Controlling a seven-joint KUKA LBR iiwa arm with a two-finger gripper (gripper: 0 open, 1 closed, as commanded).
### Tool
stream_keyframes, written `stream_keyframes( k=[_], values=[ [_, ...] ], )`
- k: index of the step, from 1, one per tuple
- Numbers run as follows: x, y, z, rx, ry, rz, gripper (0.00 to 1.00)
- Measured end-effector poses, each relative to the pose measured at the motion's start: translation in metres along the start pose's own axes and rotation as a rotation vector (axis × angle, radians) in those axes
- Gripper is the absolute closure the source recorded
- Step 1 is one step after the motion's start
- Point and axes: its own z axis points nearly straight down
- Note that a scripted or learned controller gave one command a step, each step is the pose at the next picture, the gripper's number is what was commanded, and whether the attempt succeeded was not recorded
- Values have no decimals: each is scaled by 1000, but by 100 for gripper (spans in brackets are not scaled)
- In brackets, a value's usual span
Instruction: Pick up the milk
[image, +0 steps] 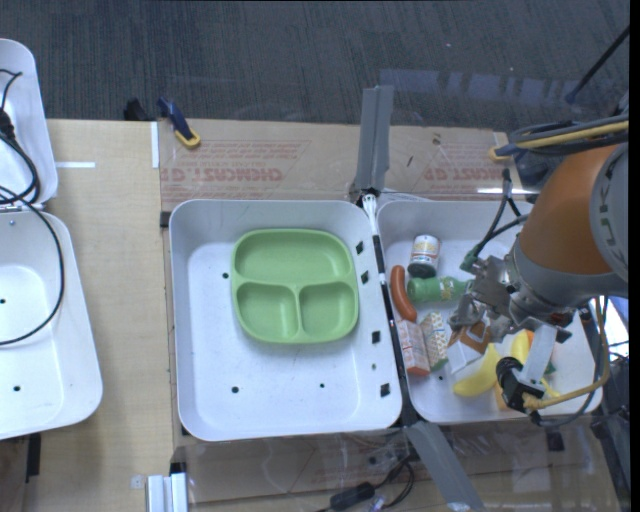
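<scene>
Two shallow white bins are sitting side by side on a brown bench (110, 300) with reversed red lettering along its far edge. At far left, a black cable (40, 260) is looping over a smooth white moulded piece (40, 380). A small blue-and-yellow tool (178, 124) is lying on the bench beyond the bins.

The left bin (200, 400), rounded at the corners, is holding a matte green plate (296, 286) divided into three compartments, one long and two smaller.

The right bin (425, 400) is holding a crowd of items. A red sausage (402, 293) is lying along its left wall. The milk (423, 342), a flat printed carton in white and red, is lying on its side just below the sausage, near the bin's left wall. A short can (425, 253) is standing at the far side, with a glossy green bottle (436, 290) lying just in front of it. A yellow banana (480, 376) is curving beside the milk's right end.

The grey and orange arm (575, 220) is reaching in from the right, and its gripper (478, 308) is hanging over the clutter just right of the bottle and the milk, covering part of the pile. Whether the gripper is spread or closed cannot be told.
</scene>
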Motion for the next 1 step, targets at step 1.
stream_keyframes(
  k=[1],
  values=[
    [28, -14, 19, 3, -1, -38, 100]
  ],
)
